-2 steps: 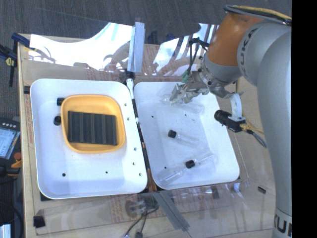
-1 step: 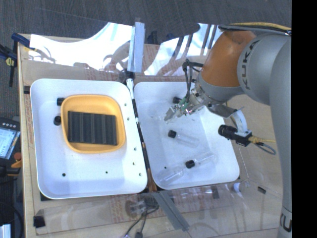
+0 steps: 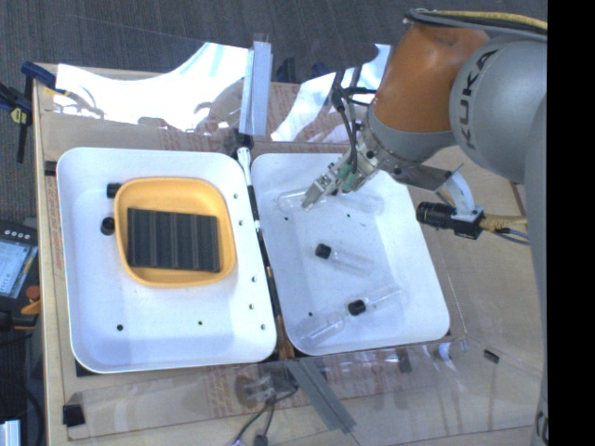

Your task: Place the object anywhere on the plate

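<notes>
- The claw (image 3: 321, 191) hangs low over the far left part of the right bin (image 3: 423, 286), its pale fingertips pointing down and to the left; whether they are open or closed I cannot tell, and nothing is clearly seen between them.
- Just beside the tips lies a clear plastic tube (image 3: 290, 199) on the bin floor (faint against the white).
- A second clear tube with a black cap (image 3: 337, 256) lies near the bin's middle, apart from the claw.
- A third black-capped clear tube (image 3: 358, 310) lies nearer the front edge, well apart from the claw.
- The yellow plate (image 3: 173, 231), with a dark ribbed centre, sits in the left bin (image 3: 158, 342), across the dividing rims from the claw.
- Both bins rest on the bench (image 3: 46, 137).
</notes>
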Controlling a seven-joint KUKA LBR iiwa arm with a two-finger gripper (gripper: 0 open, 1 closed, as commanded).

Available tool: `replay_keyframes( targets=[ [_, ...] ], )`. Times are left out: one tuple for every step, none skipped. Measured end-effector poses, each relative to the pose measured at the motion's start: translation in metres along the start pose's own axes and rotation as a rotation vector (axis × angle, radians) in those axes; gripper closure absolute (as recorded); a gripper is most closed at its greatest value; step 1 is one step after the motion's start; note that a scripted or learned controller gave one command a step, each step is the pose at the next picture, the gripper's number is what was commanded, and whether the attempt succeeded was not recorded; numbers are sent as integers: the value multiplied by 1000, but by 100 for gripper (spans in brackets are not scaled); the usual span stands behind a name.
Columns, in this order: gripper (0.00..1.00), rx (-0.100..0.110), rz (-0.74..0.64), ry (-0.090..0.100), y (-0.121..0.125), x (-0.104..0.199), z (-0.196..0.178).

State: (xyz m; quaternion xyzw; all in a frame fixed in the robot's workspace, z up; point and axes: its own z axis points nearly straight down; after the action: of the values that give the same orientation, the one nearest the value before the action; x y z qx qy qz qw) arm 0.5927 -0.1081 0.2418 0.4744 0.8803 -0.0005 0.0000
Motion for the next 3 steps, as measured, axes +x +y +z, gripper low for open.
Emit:
replay_keyframes(
  targets=[
    [0,0,0,0,0,0,0],
    [0,3,-241,4,27,67,11],
    [0,4,-241,4,27,67,11]
  ],
)
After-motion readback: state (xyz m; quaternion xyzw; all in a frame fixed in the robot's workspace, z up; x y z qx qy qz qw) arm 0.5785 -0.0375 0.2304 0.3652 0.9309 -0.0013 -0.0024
